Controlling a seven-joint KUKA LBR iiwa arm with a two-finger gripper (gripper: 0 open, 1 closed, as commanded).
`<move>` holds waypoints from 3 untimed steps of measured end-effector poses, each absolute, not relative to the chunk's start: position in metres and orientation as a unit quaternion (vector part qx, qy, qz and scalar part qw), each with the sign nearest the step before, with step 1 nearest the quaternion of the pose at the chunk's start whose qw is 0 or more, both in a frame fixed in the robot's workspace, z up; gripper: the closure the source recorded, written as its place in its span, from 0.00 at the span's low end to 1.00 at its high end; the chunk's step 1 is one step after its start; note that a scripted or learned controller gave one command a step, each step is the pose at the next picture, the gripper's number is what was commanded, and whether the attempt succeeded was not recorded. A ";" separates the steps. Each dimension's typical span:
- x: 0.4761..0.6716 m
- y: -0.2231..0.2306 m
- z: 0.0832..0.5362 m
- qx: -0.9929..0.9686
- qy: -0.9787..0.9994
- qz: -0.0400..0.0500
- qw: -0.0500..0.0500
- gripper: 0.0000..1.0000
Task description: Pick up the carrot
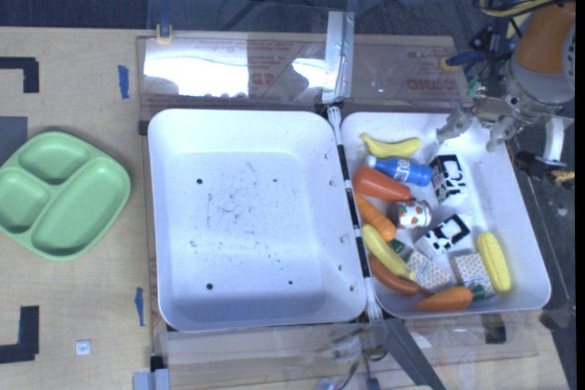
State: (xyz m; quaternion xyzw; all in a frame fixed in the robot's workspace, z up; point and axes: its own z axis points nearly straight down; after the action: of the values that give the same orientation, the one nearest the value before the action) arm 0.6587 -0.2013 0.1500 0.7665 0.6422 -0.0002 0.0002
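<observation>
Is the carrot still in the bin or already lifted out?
In. The carrot lies flat at the right bin's near edge; the gripper is over the far end.

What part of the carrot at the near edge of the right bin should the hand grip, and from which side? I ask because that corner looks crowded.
Probably the carrot's middle, coming straight down from above. It lies flat along the right bin's near wall, so the fingers should straddle its narrow width. The patterned block and the reddish vegetable crowd its far side, leaving little room there.
</observation>
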 end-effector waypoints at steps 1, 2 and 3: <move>0.644 -0.160 0.162 0.775 0.631 0.000 0.000 0.00; 0.642 -0.161 0.090 0.798 0.603 -0.003 -0.002 0.00; 0.591 -0.145 0.158 0.832 0.555 -0.001 -0.001 0.00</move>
State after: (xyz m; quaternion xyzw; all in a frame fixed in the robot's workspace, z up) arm 0.5913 -0.1448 0.1583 0.8319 0.5549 -0.0006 -0.0013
